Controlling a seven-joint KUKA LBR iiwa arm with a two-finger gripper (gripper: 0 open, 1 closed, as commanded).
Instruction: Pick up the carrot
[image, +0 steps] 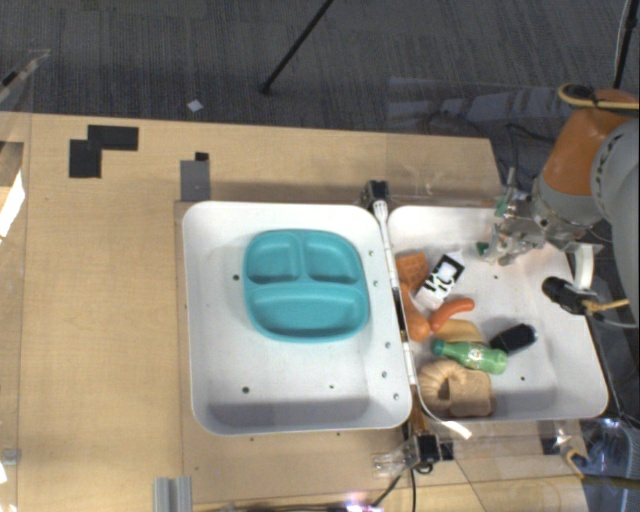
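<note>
While the small orange carrot (449, 311) is lying in the right shallow white bin (560, 395), the metal claw (512, 238) is hovering well apart; its opening is unclear.

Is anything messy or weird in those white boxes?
A bit messy: the carrot, green bottle and other toys sit jumbled against the right bin's left wall. The teal tray lies neatly in the left bin.

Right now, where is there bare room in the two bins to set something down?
Left bin: bare floor all around the teal plate, widest in front. Right bin: bare along the right side. Crowded at its left wall, around the carrot and green bottle.
</note>
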